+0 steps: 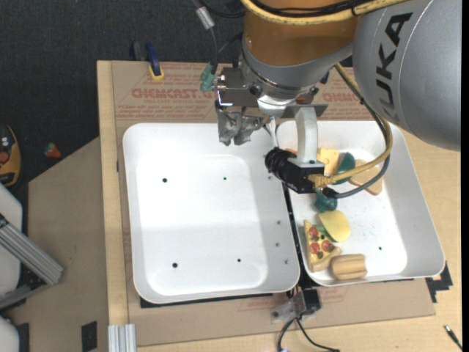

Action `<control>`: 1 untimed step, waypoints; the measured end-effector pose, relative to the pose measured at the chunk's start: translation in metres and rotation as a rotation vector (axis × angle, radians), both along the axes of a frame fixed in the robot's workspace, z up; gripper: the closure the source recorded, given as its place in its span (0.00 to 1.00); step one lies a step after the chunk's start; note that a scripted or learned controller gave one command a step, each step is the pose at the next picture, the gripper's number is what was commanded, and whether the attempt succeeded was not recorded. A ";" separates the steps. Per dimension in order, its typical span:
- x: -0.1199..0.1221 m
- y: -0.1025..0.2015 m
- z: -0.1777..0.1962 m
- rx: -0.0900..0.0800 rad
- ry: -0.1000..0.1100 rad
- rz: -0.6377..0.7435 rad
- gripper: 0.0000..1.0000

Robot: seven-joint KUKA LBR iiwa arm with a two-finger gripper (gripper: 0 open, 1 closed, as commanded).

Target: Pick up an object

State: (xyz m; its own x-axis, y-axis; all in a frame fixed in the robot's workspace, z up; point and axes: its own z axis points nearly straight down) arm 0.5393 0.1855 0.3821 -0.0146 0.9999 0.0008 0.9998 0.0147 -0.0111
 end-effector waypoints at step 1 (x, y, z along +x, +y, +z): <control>-0.012 0.042 0.150 0.009 -0.029 -0.007 1.00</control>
State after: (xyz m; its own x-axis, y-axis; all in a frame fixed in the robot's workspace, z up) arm 0.5275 0.2277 0.5325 -0.0080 0.9999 0.0093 0.9998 0.0078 0.0177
